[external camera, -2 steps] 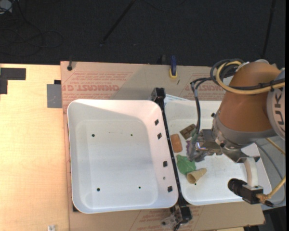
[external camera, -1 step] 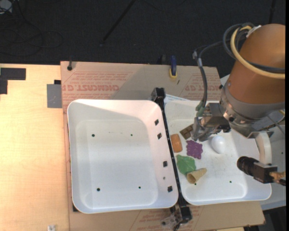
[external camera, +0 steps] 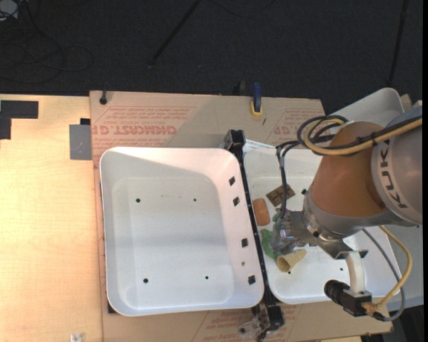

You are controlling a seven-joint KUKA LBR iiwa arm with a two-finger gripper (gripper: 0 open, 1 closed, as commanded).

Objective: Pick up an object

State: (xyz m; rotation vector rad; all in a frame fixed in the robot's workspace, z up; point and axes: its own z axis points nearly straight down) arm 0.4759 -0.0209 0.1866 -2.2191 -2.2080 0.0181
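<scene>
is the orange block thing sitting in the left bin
No, the orange block lies in the right bin, just past the divider from the left bin, beside the gripper.

Arm (external camera: pixel 403 180) marked "KU", cardboard (external camera: pixel 139 129) print perhaps illegible

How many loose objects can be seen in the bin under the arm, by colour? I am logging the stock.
Orange: 1, orange piece
Brown: 1, brown piece
Green: 1, green item
Tan: 1, tan cone-like piece
Total: 4 visible; the arm may hide more.
</scene>
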